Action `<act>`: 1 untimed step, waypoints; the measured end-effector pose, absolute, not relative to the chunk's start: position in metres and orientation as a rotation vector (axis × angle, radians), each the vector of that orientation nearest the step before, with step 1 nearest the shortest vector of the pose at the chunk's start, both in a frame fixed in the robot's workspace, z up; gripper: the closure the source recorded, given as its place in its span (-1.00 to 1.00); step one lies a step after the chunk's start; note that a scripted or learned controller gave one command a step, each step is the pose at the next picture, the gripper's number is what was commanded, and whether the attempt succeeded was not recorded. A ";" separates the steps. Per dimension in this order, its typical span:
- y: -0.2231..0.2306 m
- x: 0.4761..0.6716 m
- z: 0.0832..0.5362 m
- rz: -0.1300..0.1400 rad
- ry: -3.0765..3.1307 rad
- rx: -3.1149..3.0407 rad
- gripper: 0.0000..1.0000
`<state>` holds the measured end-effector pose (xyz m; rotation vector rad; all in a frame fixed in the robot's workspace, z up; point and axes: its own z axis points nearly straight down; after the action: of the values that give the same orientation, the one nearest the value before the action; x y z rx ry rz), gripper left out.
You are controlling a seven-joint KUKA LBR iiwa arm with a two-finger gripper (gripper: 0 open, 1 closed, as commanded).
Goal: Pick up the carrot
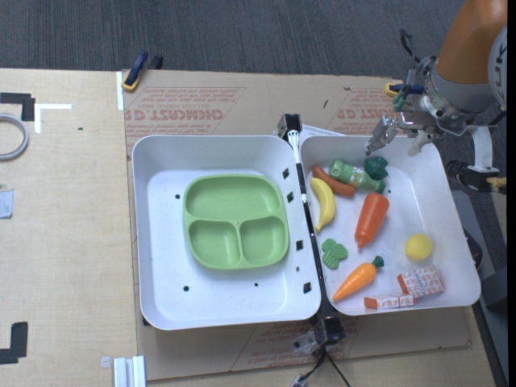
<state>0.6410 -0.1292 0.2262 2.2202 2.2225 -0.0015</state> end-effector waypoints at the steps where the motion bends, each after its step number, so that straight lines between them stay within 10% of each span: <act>1: -0.101 0.574 0.172 -0.002 1.976 2.444 -1.00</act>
<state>0.5743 -0.1012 0.1720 2.4435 1.9763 -0.0016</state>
